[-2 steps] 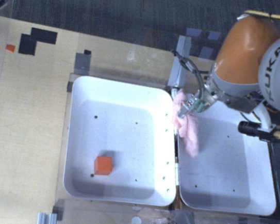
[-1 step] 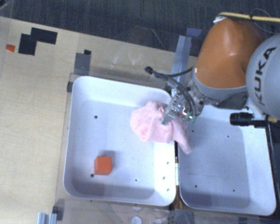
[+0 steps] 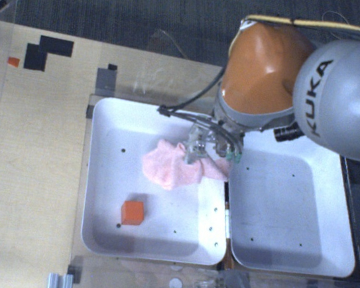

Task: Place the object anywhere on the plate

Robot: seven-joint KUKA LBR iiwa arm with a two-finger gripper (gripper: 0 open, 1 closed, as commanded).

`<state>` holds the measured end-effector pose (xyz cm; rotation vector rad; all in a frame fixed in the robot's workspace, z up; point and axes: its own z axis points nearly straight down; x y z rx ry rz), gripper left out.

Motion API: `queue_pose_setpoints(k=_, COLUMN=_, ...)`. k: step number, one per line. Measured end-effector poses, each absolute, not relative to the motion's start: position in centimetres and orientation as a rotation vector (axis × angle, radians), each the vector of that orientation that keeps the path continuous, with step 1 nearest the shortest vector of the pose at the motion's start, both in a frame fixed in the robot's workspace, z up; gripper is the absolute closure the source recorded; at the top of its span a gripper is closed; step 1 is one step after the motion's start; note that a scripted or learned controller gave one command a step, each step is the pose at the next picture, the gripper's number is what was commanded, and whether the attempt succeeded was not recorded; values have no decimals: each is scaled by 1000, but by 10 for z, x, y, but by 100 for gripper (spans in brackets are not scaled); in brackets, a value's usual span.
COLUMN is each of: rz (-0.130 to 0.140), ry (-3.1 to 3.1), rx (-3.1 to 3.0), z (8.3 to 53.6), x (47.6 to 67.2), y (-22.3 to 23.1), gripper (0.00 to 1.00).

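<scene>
Where pink cloth bunches, fingers touching.

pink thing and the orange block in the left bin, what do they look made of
The pink thing looks like soft cloth: it lies crumpled in folds with a matte, limp surface. The orange block looks rigid, perhaps foam, wood or plastic; its flat faces and straight edges show that, but the finish is too blurred to tell.
</scene>
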<state>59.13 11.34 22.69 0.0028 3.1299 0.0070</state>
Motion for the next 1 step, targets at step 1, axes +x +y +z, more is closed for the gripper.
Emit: queue_pose_setpoints(k=1, rz=7, ry=3130, rx=4, z=227, x=591, y=113, gripper=0)
